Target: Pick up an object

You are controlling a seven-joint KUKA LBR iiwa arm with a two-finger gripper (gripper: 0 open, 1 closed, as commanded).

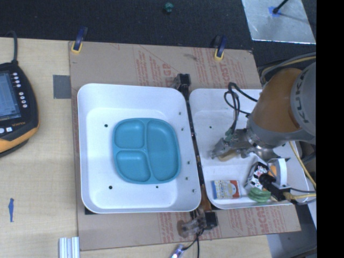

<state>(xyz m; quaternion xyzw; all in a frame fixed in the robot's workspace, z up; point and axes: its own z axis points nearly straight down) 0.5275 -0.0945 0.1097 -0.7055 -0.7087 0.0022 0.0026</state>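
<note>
A pale wooden tabletop (37,187) is seen from above, with dark floor beyond its far edge. A cardboard sheet (161,63) is laid on it and pinned at the far edge by one clamp (79,39) and a second clamp (219,46), the latter straight beyond the fingers (217,151). Two white bins are set side by side on the sheet, inner rims touching.

The grey arm (282,109), orange band included, is reached in from the right over the right bin (207,104). The fingers are held low over the middle of that bin and are pointed toward the left bin (88,144). Whether they are open or closed cannot be told, since the tips are blurred against the bin floor.

A small printed box (224,189), white with blue and red, is laid flat on the near side of the fingers, apart from them, by the right bin's near wall. A green item (260,196) is found just right of the box, farther from the fingers than the box is.

A blue divided plate (146,149) is laid flat in the middle of the left bin, well to the left of the fingers, past the touching rims. A teach pendant (13,109) is placed on the tabletop farthest left of the fingers, outside both bins.
</note>
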